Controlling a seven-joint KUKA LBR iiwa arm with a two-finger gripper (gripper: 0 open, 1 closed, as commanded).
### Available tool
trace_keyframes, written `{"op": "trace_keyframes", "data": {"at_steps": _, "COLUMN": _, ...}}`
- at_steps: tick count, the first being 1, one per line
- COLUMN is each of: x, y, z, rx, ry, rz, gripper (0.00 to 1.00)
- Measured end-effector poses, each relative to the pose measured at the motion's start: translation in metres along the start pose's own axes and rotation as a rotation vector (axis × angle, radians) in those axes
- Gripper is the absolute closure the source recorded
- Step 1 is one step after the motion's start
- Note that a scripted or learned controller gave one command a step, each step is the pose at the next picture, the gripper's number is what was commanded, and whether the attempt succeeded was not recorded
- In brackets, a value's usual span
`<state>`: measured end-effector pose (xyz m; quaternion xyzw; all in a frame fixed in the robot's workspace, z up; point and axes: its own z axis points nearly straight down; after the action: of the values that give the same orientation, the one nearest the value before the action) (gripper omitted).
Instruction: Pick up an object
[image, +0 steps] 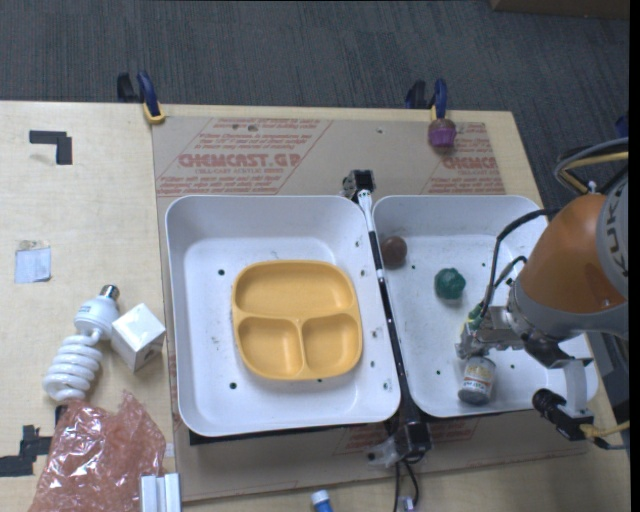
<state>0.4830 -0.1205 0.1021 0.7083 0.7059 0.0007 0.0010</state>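
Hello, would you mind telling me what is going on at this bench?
The arm reaches into the right bin, with its gripper just above a small jar. A green ball and a brown ball lie nearby. The left bin holds a yellow divided tray.

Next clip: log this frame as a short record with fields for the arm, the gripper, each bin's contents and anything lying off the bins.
arm: enters from the view's right, over the right bin
gripper: low in the right bin, just above a small jar; grasp not discernible
right bin contents: small jar, green ball, brown ball
left bin: holds a yellow divided plate
off the bins: spiral light bulb, white cube, pink plastic wrap
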Motion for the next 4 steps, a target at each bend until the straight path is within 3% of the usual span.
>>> {"op": "trace_keyframes", "data": {"at_steps": 1, "x": 0.0, "y": 0.0, "z": 0.0, "rx": 0.001, "ry": 0.0, "rz": 0.0, "gripper": 0.0}}
{"op": "trace_keyframes", "data": {"at_steps": 2, "x": -0.001, "y": 0.001, "z": -0.01, "rx": -0.002, "ry": 0.0, "rz": 0.002, "gripper": 1.0}}
{"op": "trace_keyframes", "data": {"at_steps": 3, "x": -0.001, "y": 0.001, "z": -0.01, "rx": -0.002, "ry": 0.0, "rz": 0.001, "gripper": 0.0}}
{"op": "trace_keyframes", "data": {"at_steps": 4, "x": 0.024, "y": -0.005, "z": 0.01, "rx": 0.001, "ry": 0.0, "rz": -0.002, "gripper": 0.0}}
